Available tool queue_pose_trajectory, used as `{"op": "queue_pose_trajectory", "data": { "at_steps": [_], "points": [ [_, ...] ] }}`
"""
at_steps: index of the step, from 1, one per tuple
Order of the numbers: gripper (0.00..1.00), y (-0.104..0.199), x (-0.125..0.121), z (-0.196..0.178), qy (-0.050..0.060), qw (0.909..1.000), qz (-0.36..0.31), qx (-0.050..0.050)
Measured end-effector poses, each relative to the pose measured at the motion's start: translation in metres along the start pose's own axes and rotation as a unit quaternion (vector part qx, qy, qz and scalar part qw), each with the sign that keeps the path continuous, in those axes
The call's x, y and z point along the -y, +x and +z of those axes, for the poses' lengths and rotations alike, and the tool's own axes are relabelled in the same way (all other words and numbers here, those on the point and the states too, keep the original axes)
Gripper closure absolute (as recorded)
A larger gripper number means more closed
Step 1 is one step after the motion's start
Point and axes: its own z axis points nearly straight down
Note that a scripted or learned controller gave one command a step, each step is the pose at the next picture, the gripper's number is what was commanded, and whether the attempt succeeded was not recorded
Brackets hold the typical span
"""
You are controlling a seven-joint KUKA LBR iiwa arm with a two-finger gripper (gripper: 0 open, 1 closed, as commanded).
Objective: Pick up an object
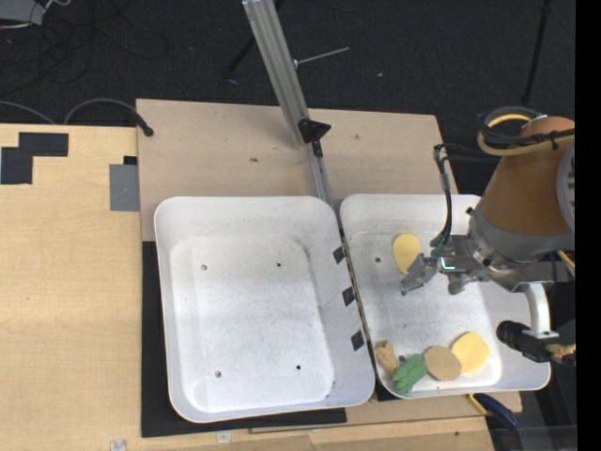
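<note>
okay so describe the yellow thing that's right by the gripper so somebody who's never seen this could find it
Look in the right-hand white bin, in its upper half. The pale yellow, egg-shaped object lies alone there, just left of the gripper. The other yellow piece is brighter and sits at the bin's near edge among other items.

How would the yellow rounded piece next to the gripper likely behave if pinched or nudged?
The yellow rounded piece looks smooth and egg-like, so it may slip from the gripper or roll across the right bin. It is small and probably light. Its hardness cannot be judged.
</note>
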Motion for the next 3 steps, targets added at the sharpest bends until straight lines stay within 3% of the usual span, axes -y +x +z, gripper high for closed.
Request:
{"op": "queue_pose_trajectory", "data": {
  "at_steps": [1, 3],
  "points": [
    [0.0, -0.001, -0.001, -0.002, -0.003, 1.0, 0.002, 0.0],
    [0.0, 0.003, -0.01, 0.103, -0.004, 1.0, 0.001, 0.001]
  ]
}}
